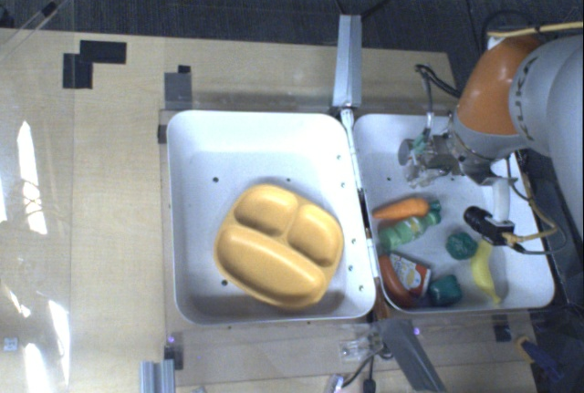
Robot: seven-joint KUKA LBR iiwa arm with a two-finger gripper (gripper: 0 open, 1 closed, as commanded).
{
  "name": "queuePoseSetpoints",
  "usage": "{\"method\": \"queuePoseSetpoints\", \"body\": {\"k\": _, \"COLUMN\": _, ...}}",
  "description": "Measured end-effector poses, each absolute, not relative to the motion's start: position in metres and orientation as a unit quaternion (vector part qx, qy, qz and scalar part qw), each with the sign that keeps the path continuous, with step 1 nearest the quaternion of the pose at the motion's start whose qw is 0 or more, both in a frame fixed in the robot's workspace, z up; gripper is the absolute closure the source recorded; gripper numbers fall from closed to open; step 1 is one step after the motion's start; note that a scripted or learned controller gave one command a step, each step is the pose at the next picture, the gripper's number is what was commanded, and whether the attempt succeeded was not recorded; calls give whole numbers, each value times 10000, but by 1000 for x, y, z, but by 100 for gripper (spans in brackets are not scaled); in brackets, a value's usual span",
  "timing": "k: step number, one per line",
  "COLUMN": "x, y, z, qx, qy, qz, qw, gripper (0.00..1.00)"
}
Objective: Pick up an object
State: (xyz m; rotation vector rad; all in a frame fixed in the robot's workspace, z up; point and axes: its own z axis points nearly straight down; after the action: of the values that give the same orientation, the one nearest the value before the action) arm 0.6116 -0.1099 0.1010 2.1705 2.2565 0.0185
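Nearest the camera, along the near edge of the right bin (388,138), lie a red pouch (408,275), a dark green block (444,290) and a yellow banana (484,273).

Task object: none is held. The likeliest candidate, by judgement, is the orange carrot (400,209), mid-bin beside the left wall and touching a green item (408,231) on its near side. The gripper (422,156) hangs over the far part of this bin, apart from the carrot. Whether it is wide or narrow cannot be told. A teal piece (461,245) sits toward the right wall. A large yellow loaf-shaped object (278,243) occupies the left bin (210,145).

Risks: the carrot lies against the green item and close to the wall, so a descent may strike the wall, catch both things, or roll the carrot aside. Crowding at the near edge invites a glancing grip.

Markings: the pouch bears a label that is too small to read. No other writing is noted.
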Motion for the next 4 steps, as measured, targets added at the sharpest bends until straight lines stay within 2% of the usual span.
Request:
{"method": "queuePoseSetpoints", "body": {"k": 1, "x": 612, "y": -110, "z": 101, "qx": 6932, "qy": 7207, "qz": 58, "qw": 53, "gripper": 0}}
{"method": "queuePoseSetpoints", "body": {"k": 2, "x": 597, "y": -97, "z": 89, "qx": 6590, "qy": 7521, "qz": 31, "qw": 51, "gripper": 0}}
{"method": "queuePoseSetpoints", "body": {"k": 3, "x": 546, "y": -89, "z": 90, "qx": 5960, "qy": 8029, "qz": 42, "qw": 63, "gripper": 0}}
{"method": "queuePoseSetpoints", "body": {"k": 4, "x": 549, "y": -87, "z": 102, "qx": 5953, "qy": 8034, "qz": 70, "qw": 79, "gripper": 100}}
